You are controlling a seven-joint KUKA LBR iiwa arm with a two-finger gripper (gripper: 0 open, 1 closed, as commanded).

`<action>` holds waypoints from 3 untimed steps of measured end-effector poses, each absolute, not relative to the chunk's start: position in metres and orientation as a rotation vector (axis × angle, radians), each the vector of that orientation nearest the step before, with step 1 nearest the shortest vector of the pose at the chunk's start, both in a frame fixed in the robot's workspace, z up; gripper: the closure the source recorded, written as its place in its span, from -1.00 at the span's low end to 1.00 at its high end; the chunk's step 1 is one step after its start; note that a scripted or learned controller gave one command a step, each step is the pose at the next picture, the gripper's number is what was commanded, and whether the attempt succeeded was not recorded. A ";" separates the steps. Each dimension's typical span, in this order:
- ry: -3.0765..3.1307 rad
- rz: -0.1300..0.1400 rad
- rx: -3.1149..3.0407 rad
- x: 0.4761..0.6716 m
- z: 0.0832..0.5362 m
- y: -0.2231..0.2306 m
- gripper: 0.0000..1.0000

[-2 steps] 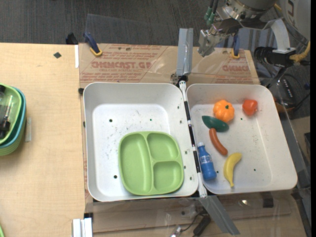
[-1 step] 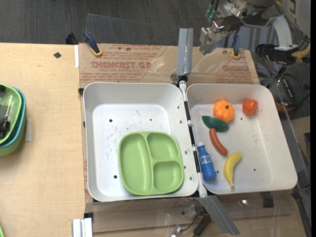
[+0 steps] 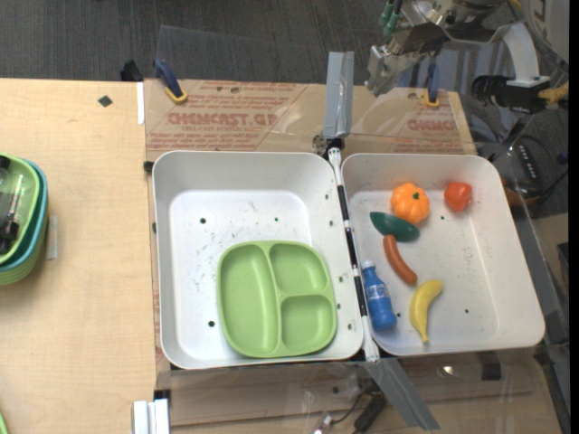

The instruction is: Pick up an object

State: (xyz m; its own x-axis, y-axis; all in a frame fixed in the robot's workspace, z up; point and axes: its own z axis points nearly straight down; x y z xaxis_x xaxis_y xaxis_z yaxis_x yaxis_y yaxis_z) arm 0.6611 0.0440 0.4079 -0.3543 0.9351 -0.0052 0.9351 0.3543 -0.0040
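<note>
End effector [image 3: 387,61] hangs high over the back of the bench [image 3: 72,179], above the cardboard sheet [image 3: 244,120] behind the bins; can't tell how it's set. Right bin [image 3: 507,324] has the goods: orange pumpkin [image 3: 410,202], red pepper [image 3: 458,195], dark green veg [image 3: 395,226], sausage [image 3: 399,260], banana [image 3: 423,307], blue bottle [image 3: 378,297] by the divider. Left bin [image 3: 181,242] holds a green divided plate [image 3: 276,298]; grey carpet [image 3: 226,16] beyond, teal containers [image 3: 20,220] far left on the wood.

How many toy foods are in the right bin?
5: pumpkin and red pepper at the back, green pepper before the pumpkin, sausage mid-bin, banana in front.
</note>
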 end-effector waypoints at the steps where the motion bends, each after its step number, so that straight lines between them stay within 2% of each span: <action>1: 2.586 -0.014 1.779 0.662 0.415 0.044 1.00; 2: 2.606 -0.002 1.754 0.660 0.440 0.128 1.00; 3: 2.773 -0.003 1.478 0.659 0.192 0.207 1.00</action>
